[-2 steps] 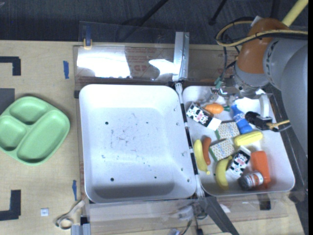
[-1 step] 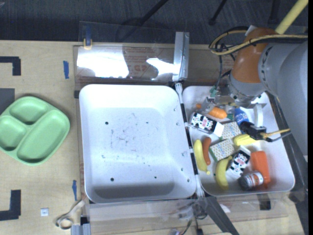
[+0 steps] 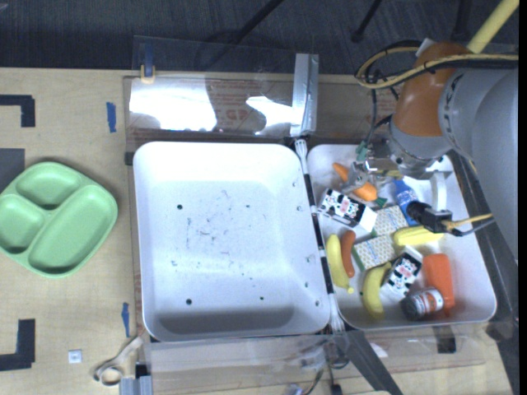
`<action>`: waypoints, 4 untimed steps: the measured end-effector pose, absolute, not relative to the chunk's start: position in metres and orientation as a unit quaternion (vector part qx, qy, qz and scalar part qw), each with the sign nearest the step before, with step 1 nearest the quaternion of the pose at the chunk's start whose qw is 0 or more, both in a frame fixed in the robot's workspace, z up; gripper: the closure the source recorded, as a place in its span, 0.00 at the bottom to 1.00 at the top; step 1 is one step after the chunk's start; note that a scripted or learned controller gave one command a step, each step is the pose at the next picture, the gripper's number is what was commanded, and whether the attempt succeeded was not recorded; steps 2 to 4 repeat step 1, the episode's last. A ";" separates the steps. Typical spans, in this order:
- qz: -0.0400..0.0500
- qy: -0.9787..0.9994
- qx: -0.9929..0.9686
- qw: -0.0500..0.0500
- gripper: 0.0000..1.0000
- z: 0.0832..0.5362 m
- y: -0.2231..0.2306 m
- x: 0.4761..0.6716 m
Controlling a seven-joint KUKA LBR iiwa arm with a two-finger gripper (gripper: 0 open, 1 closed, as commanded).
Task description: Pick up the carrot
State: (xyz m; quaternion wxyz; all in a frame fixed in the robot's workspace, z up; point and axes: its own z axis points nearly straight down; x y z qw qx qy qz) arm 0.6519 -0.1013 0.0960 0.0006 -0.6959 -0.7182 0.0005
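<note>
The carrot (image 3: 341,172) is a small orange piece lying at the back left of the right bin (image 3: 482,303). A second orange bit (image 3: 367,192) shows just below the gripper, and I cannot tell whether it belongs to the same carrot. My gripper (image 3: 365,168) hangs low over this spot, right beside the carrot, at the end of the grey arm with its orange band (image 3: 422,105). The wrist hides what lies directly beneath it.
The right bin is crowded with two bananas (image 3: 337,262), a black-and-white carton (image 3: 343,207), a green sponge (image 3: 377,249), a red-orange item (image 3: 439,274), a blue item (image 3: 403,194) and a small can (image 3: 423,304). The left bin (image 3: 152,220) adjoins it. A green divided plate (image 3: 56,217) rests at far left.
</note>
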 end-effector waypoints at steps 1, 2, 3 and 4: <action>-0.001 -0.697 -0.717 -0.001 1.00 0.185 -0.084 0.667; -0.001 -0.697 -0.717 -0.001 1.00 0.185 -0.084 0.667; -0.001 -0.697 -0.717 -0.001 1.00 0.185 -0.084 0.667; -0.001 -0.697 -0.717 -0.001 1.00 0.185 -0.084 0.667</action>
